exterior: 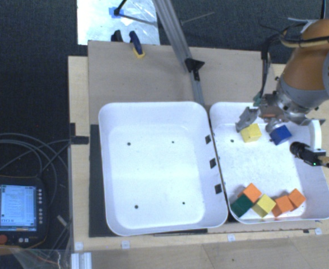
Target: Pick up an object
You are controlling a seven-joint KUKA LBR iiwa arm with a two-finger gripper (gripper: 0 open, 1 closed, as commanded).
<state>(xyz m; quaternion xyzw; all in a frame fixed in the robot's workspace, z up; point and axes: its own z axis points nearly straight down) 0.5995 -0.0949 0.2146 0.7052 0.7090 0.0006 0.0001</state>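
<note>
Hanging over the right bin (321, 206), tool (263, 122) just above yellow block (251, 133), blue block (279, 134) beside; grip unclear.

Two bins are sitting side by side on the bench (153, 77), the left bin (111, 122) beside the right bin (321, 203). In the right bin, two blocks (251, 133) are lying near its far edge, under the gripper (259, 115) (one just right of the other, apart). A cluster of five blocks (263, 205) is resting at its near edge, touching one another. A handheld screen (15, 209) is lying off the bench, to its left.
</note>
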